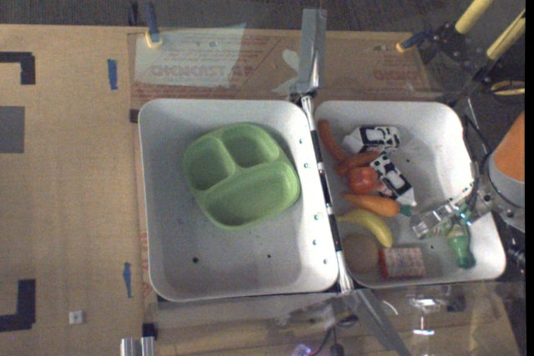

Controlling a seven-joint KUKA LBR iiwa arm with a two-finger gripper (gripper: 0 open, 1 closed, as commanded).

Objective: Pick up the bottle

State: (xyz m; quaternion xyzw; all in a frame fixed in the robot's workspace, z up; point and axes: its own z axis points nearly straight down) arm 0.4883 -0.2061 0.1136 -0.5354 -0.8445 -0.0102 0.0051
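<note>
- Currently gripper (446, 217) sits just above green bottle (460, 249); cannot tell its state.
- Risk: bottle lies against right bin (434, 117) wall; grasp may slip.

Two bins sit side by side on the bench. The left bin (167, 263) holds a plate (240, 174) near its middle. The right bin (434, 117) holds the food: carrot (330, 139) at the back, banana (370, 224) in front of it (near the middle wall), bottle (459, 248) in the front right corner.
</note>
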